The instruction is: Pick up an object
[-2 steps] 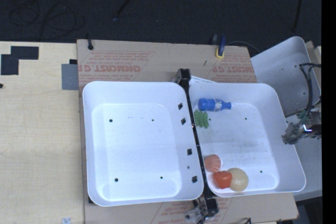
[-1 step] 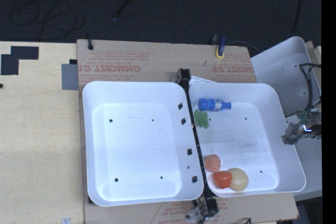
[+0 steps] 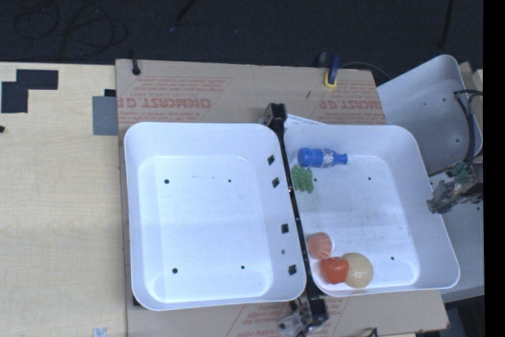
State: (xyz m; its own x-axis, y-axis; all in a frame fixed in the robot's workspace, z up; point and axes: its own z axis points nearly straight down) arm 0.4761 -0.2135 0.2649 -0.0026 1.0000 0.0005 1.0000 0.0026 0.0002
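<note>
Two white bins sit side by side on the bench. The right bin [image 3: 410,170] holds a blue bottle [image 3: 320,159] lying on its side at the far left, with a green toy [image 3: 303,179] just near of it. In the near left corner cluster a pink ball [image 3: 319,245], a red object [image 3: 335,270] and a pale yellow ball [image 3: 358,270], touching. The left bin [image 3: 142,170] lies beside it.
</note>
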